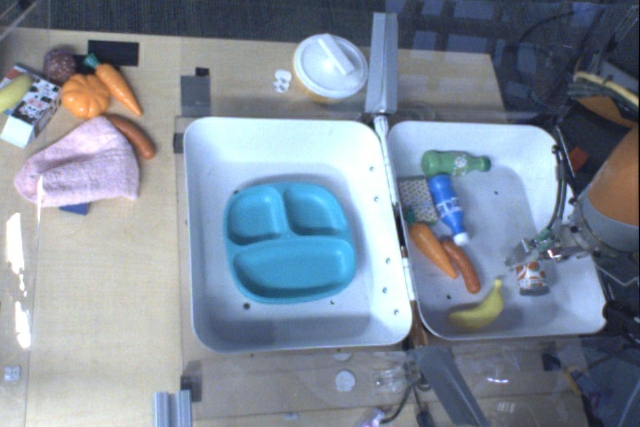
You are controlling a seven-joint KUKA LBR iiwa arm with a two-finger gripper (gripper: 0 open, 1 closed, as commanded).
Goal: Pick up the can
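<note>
The can (531,277) is small, silver with a red label, and stands in the right bin (575,315) near its right wall. My gripper (541,253) hangs just above and slightly right of the can, at the end of the arm that comes in from the right. The gripper's tip overlaps the can's top edge in the camera view. Whether it touches the can cannot be made out.
The right bin also holds a green bottle (455,162), a blue bottle (449,206), a carrot (433,250), a sausage (462,268) and a banana (476,309). A blue divided plate (290,242) lies in the left bin (210,215). Toy food and a pink cloth (80,165) sit on the bench at left.
</note>
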